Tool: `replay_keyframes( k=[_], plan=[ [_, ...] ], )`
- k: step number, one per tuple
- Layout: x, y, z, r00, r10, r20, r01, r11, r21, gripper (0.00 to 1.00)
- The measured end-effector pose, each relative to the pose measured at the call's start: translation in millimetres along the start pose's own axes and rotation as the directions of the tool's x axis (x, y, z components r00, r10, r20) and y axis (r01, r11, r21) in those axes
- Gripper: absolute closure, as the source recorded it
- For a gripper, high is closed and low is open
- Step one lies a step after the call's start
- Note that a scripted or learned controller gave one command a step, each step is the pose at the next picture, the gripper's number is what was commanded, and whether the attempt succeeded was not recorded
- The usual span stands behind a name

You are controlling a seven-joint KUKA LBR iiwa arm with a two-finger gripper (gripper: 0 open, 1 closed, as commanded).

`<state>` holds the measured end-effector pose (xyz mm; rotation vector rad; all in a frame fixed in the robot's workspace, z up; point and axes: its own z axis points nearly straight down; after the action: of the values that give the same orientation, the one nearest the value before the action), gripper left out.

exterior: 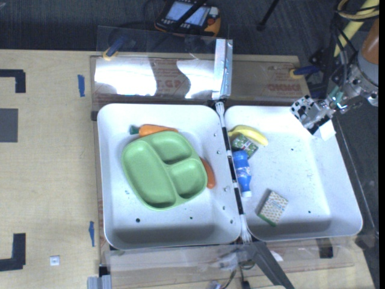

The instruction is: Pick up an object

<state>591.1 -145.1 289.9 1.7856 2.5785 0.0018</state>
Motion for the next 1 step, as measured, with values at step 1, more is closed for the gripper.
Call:
replay_keyframes(
  k=[1],
  plan=[
    [-5.5,27.2,115.8,0.993,0.118,-0.003,-0.118,0.993,0.004,1.00]
  ],
)
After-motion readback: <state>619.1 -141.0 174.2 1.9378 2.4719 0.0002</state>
